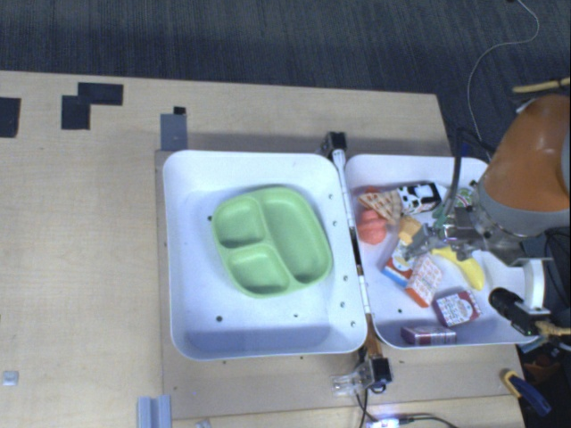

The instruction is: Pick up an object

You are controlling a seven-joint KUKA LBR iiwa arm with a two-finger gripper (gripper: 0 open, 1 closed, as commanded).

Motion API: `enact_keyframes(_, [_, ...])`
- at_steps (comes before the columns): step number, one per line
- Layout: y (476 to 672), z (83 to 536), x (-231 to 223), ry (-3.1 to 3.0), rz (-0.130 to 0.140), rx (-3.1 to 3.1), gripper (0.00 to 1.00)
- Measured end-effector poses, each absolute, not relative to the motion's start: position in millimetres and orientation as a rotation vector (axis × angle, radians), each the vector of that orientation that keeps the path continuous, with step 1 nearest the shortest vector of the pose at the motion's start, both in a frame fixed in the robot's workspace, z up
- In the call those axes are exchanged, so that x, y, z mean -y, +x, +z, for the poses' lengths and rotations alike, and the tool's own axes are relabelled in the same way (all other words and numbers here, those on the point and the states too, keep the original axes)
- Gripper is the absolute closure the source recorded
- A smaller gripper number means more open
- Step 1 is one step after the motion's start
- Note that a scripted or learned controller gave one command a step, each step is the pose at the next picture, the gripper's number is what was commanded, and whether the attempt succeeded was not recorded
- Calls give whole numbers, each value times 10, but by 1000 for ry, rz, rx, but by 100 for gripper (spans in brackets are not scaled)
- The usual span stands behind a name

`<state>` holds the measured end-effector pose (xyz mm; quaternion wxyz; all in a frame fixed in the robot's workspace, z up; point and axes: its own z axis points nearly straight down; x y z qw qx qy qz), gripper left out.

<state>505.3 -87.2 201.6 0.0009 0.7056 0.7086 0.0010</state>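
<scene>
One gripper (426, 239) hangs low over the right bin (382, 324), at the end of a grey arm (526, 185) with an orange band that comes in from the right. Its metal fingers sit among the clutter, and I cannot tell how far apart they are or whether anything is caught between them.

Several small objects crowd around it. A yellow piece (409, 231) lies just to its left, touching or nearly touching the fingertips. A white packet with red print (426, 277) lies just below — the print is too small to read. A blue-edged item (396, 274) and a small orange bit (417, 296) sit beside that packet. A longer yellow object (468, 267) lies under the wrist, to the gripper's right.

Farther out, a pink-red ball (373, 230) rests near the bin's left wall, with a waffle-patterned piece (382, 204) above it. A black-and-white object (419, 196) lies near the top of the bin. A dark red packet (455, 308) and a flat maroon box (428, 334) lie toward the bottom; neither label is legible.

The left bin (187, 310) holds a green divided plate (270, 240) with three sections, well apart from the gripper. Both bins sit on a pale wooden bench (80, 275).
</scene>
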Motion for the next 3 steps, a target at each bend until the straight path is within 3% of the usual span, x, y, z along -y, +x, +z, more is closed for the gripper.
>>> enact_keyframes(1, [4890,868,1004,2217,7,-2219,0])
enact_keyframes(2, [4912,983,1003,2212,13,-2216,100])
enact_keyframes(3, [5654,1854,288,2213,7,-2226,100])
